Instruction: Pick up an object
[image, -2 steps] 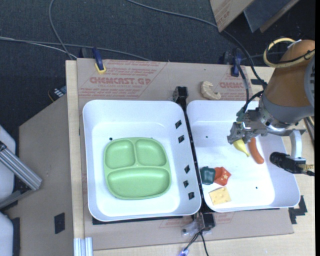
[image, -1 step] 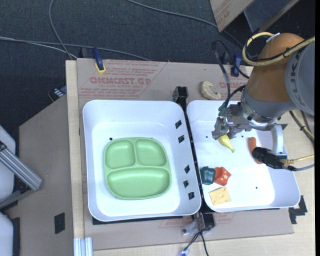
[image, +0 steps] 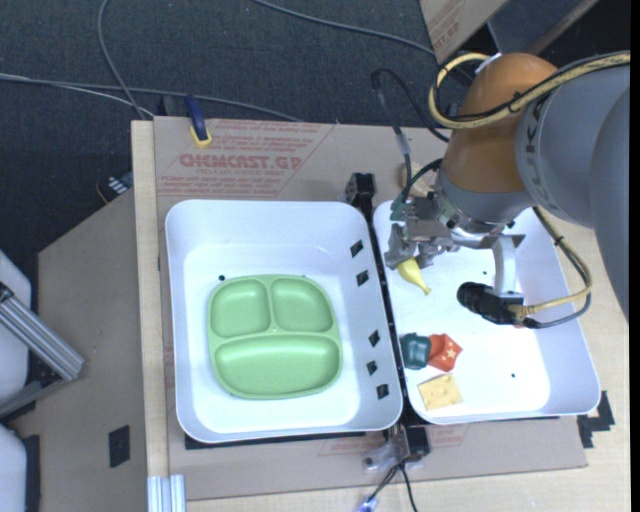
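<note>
In the right bin (image: 548, 345), near its upper left corner, the gripper (image: 413, 250) sits low over the bin floor. The grey arm (image: 575, 120) comes in from the right, with its orange band (image: 500, 85) above the wrist.

Yellow banana-shaped toy (image: 414, 275): directly below the gripper in this view, upper end right at the gripper's tip, lower end pointing down and to the right. Cannot tell whether toy and gripper touch or merely overlap. Cannot tell whether the gripper is apart, together or clamped on the toy; the wrist body hides that spot. The toy lies close to the wall shared with the left bin (image: 190, 250).

Other contents of the right bin, all in the lower left part, well below the gripper:
- teal block (image: 414, 348), next to the shared wall
- red block (image: 445, 351), touching or just beside the teal one on its right
- tan square piece (image: 439, 392), just below those two, lying flat

Left bin: one green divided plate (image: 275, 335), three compartments, lying flat near the middle. Both bins rest on a cardboard sheet (image: 240, 155) with red printing.
</note>
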